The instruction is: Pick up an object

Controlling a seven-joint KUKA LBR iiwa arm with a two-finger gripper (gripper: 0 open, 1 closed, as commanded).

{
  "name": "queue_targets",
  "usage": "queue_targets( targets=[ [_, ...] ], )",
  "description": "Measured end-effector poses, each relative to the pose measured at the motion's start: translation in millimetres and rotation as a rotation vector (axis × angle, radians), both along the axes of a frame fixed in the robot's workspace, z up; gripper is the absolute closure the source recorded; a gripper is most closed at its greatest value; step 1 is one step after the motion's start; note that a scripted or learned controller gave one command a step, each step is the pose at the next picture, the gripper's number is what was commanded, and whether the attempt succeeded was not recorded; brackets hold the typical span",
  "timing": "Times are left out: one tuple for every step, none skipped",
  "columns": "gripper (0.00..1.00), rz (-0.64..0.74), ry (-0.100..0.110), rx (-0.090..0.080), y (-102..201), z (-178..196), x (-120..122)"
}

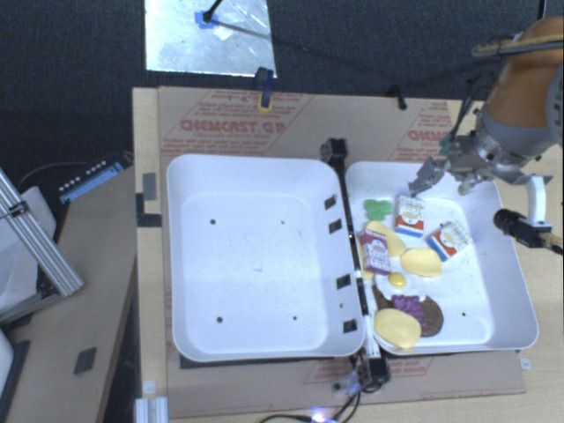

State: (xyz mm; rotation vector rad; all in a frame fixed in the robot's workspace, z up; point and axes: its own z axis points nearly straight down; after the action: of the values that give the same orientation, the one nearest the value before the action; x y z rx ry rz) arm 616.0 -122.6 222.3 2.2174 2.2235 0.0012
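Observation:
The right bin (pixel 502 298) holds the loose objects in its left half. Among them are a green piece (pixel 379 209), a white carton with red and blue print (pixel 410 216), a second small carton (pixel 450 239), a pale yellow lump (pixel 422 262) and a dark red packet (pixel 376 254). Nearer the front lie purple grapes (pixel 408 305), a brown disc (pixel 432 318) and a yellow oval (pixel 397 328). My gripper (pixel 445 181) hangs over the bin's back edge, just above and behind the white carton. It is open, with nothing between its fingers.
The left bin (pixel 256 254) sits beside the right one, with a black-clipped divider (pixel 348 236) between them. The grey and orange arm (pixel 529 86) comes in from the upper right. A black fitting (pixel 520 226) juts over the right bin's right rim.

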Motion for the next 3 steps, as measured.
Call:
queue_targets(
  targets=[
    [1.0,0.003,-0.003,0.0,0,11,1],
    [1.0,0.006,-0.014,-0.001,30,120,19],
    [1.0,0.006,-0.018,-0.001,59,245,47]
  ],
)
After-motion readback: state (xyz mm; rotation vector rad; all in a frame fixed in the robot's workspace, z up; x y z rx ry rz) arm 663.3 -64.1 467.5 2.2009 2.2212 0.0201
